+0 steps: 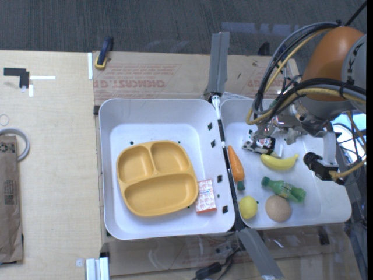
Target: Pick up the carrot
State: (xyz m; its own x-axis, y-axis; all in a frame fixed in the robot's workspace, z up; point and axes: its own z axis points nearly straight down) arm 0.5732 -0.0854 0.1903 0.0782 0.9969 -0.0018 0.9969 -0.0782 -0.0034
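Note:
The carrot (235, 164) is orange with a green stalk end and lies along the left wall of the right bin (326, 214), pointing away from the camera. My gripper (260, 143) hangs over the same bin, a little to the right of the carrot's far tip and just above the left end of a banana (280, 161). Nothing shows between the gripper and the carrot. Cables and the wrist hide the bin's far right part.
In the right bin also lie a green bottle (284, 189), a lemon (248, 207) and a brown round fruit (278, 209). The left bin (111, 156) holds a yellow divided plate (157, 177) and a small red-and-white packet (206, 196).

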